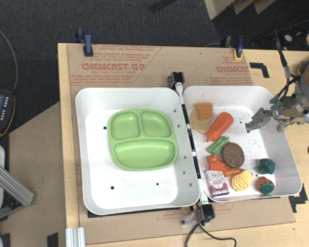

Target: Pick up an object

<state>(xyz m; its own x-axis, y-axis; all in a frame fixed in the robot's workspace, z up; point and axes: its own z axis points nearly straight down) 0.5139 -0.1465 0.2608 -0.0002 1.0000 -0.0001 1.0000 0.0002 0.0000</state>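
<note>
The right bin [278, 143] holds several toy foods: an orange block [203, 110], a red-orange carrot [220, 125], a green pod [217, 145], a round brown patty [232, 155], a pink carton [216, 182], a yellow ridged piece [241, 179], a dark green piece [267, 165] and a red-and-green piece [266, 185]. My gripper [269, 123] hangs over the bin's upper right part, right of the carrot. It is open, with bare bin floor between its fingers. Nothing is held.
The left bin [92, 179] bears a green divided plate [142, 139]. A metal clamp strip [188, 138] runs between the two bins. Blue clamps [86, 41] grip the board's far edge. The arm's wrist [304, 104] comes in at the right.
</note>
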